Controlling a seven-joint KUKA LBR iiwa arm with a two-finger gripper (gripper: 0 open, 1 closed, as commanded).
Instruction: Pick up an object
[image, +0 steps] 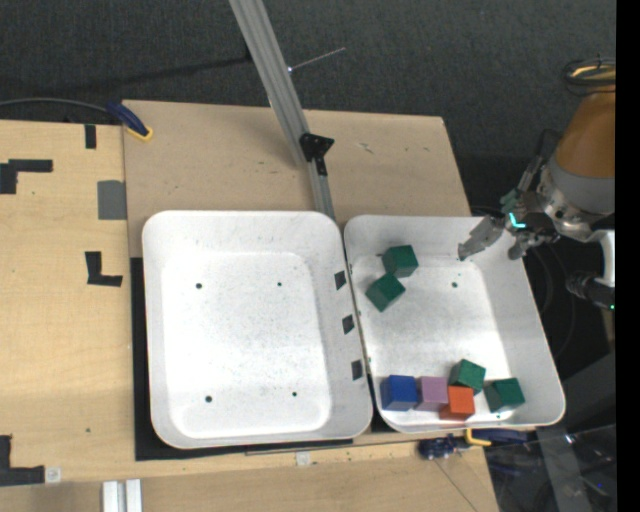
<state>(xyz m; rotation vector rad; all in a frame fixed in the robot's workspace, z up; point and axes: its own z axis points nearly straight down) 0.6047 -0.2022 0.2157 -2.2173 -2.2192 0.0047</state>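
Gripper (487, 238) at the right bin's (520, 300) far edge.
Its finger spread cannot be told. Two green blocks (392, 276) lie apart to its left, nothing gripped.

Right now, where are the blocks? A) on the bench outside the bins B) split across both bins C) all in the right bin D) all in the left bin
C: the green blocks, blue block, purple block and orange block all lie inside the right bin.
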